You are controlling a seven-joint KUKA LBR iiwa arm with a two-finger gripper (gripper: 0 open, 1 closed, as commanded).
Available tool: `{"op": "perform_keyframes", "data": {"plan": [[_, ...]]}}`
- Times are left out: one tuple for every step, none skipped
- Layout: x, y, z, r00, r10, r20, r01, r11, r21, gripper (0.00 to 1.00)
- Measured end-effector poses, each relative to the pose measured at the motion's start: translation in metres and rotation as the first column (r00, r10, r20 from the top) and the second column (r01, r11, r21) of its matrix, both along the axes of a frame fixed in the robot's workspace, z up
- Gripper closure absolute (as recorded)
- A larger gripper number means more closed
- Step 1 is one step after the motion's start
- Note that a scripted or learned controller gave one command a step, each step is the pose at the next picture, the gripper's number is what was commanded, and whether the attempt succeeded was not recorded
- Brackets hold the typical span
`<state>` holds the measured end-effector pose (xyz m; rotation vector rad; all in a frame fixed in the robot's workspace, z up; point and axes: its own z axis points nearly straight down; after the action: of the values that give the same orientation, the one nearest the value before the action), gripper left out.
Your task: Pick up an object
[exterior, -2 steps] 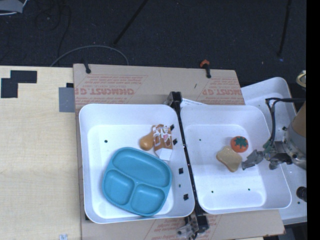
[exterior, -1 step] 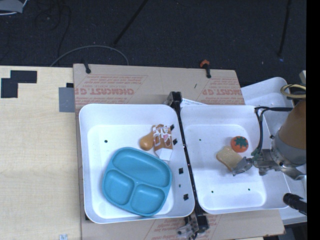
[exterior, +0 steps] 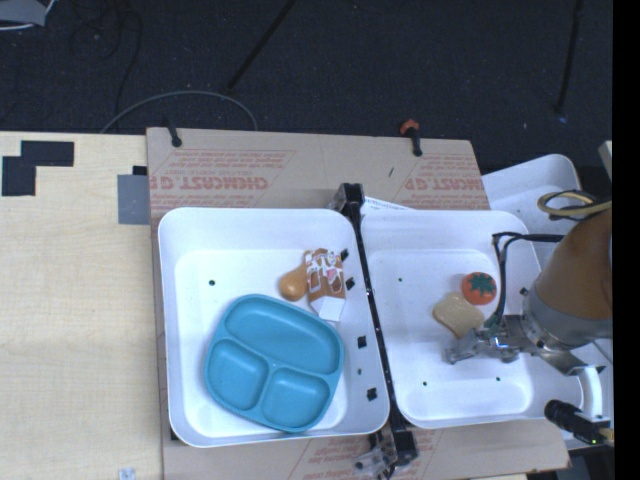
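In the right bin [exterior: 420, 398] lie a tan, rounded piece [exterior: 457, 314] and an orange-red ball-like toy with a green patch [exterior: 479, 287] just behind it. My gripper [exterior: 468, 349] reaches in from the right, low over the bin floor, its metal fingers right in front of the tan piece and close to its near edge. Nothing shows between the fingers. The left bin [exterior: 185, 268] holds a blue divided plate [exterior: 273, 362] and a small orange and white figure [exterior: 315, 277] behind it.
A black divider [exterior: 365, 308] runs between the two bins. Cardboard sheets [exterior: 300, 173] lie under them, and the wooden benchtop [exterior: 70, 318] stretches to the left. The arm's orange band [exterior: 580, 263] hangs over the right bin's right rim.
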<state>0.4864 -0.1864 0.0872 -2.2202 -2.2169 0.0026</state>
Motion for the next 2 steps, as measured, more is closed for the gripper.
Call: {"op": "perform_keyframes", "data": {"plan": [[0.000,-0.002,0.012,1.000,-0.005,0.001,0.005,1.000,0.000,1.00],[-0.004,0.005,0.071,1.000,0.003,0.006,-0.003,1.000,-0.002,1.00]]}}
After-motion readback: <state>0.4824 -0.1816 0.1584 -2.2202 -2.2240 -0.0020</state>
